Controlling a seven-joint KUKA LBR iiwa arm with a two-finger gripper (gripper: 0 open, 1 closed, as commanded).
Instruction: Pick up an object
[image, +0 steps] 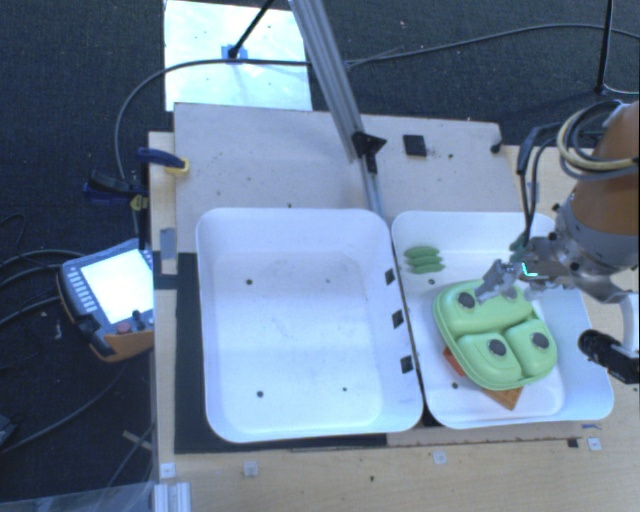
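Note:
A light green moulded object (497, 338) with three round hollows lies in the right bin (472, 236), toward its front. An orange flat piece (503, 397) pokes out from under its front edge. A small dark green ribbed item (424, 260) rests near the bin's back left corner. My gripper (498, 283) reaches in from the right and hangs at the back edge of the light green object, right over its top hollow. Whether it touches the object cannot be made out.
The left bin (290, 330) sits alongside, its shared wall carrying small black clips (397, 318). A metal pole (340, 95) slants across the back board. A teach pendant (108, 297) and cables lie on the floor at left.

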